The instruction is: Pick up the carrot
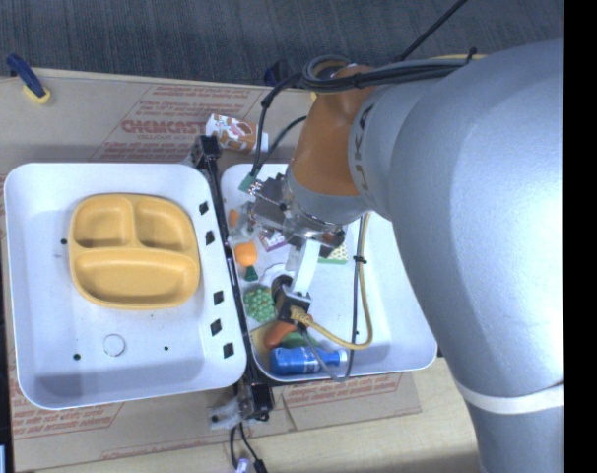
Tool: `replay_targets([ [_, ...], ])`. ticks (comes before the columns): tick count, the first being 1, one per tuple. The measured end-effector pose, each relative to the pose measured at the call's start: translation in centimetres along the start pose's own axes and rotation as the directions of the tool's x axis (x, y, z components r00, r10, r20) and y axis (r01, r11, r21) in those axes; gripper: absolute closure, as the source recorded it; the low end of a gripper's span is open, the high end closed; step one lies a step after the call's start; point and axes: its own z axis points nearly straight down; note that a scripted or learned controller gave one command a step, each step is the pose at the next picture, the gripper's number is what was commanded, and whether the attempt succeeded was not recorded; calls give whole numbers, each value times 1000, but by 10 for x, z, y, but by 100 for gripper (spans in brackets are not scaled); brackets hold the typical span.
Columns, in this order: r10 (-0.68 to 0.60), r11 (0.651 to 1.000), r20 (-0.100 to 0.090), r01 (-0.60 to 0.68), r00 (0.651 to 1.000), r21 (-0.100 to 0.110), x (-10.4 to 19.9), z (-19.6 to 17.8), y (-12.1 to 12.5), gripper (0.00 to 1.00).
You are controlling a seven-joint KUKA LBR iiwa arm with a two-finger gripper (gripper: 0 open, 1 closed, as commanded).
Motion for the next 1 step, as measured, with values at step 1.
replay_targets([
  [1,0,1000,0,0,1000,0,0,0,0,0],
])
